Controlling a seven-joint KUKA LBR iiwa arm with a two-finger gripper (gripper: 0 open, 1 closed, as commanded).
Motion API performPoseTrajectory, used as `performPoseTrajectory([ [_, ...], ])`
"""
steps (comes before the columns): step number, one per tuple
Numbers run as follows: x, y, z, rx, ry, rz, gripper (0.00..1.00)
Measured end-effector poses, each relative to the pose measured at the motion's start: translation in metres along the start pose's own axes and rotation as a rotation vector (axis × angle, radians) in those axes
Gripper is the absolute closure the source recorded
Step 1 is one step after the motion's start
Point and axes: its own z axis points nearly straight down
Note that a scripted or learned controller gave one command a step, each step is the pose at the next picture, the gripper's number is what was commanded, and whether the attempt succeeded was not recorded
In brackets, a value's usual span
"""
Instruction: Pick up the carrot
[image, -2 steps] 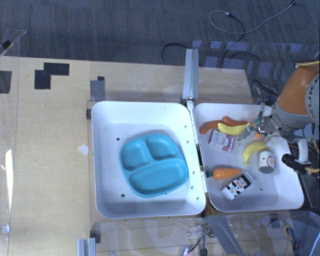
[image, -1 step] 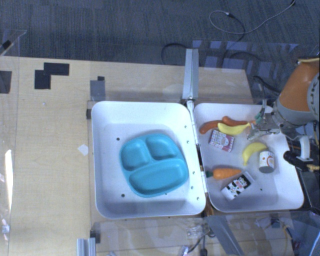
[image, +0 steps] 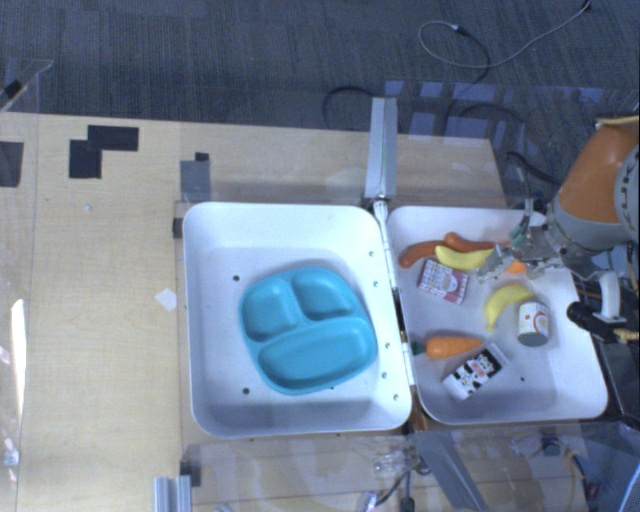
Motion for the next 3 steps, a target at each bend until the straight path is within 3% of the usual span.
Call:
performPoseTrajectory([
  [1,0.0,0.003,-0.012,-0.007,-0.002,-0.002,1.0],
  [2,0.0,0.003,-0.012,-0.006,-0.002,-0.002,0.0],
  [3,0.001,0.005,-0.025,-0.014,-0.003,-0.004,1.0],
])
